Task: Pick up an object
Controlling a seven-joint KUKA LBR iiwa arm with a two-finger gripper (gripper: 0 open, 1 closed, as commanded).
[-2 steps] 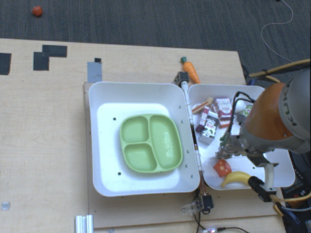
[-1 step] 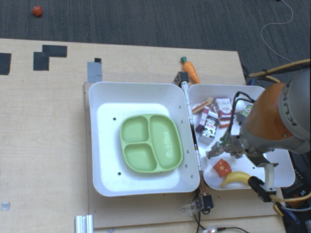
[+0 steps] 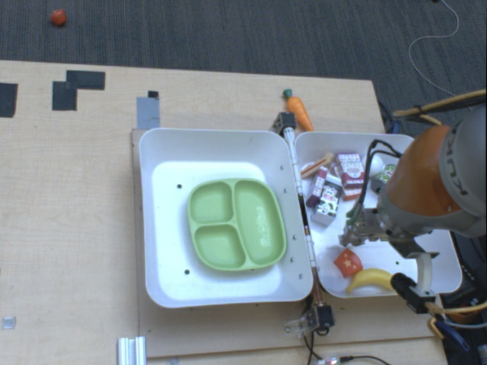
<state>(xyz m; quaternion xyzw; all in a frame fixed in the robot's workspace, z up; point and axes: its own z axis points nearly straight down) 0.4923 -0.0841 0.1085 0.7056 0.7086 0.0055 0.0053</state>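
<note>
While gripper hovers, strawberry lies just below.

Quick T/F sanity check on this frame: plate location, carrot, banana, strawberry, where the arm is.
1. The green divided plate lies in the left bin. True.
2. The carrot lies inside the right bin. False: it lies on the bench beyond the bins' far edge, near where they meet.
3. The banana lies at the right bin's near edge, beside the red strawberry. True.
4. The plate's compartments hold small cartons. False: the small cartons are piled in the far part of the right bin.
5. The arm reaches over the left bin. False: it is over the right bin.
</note>
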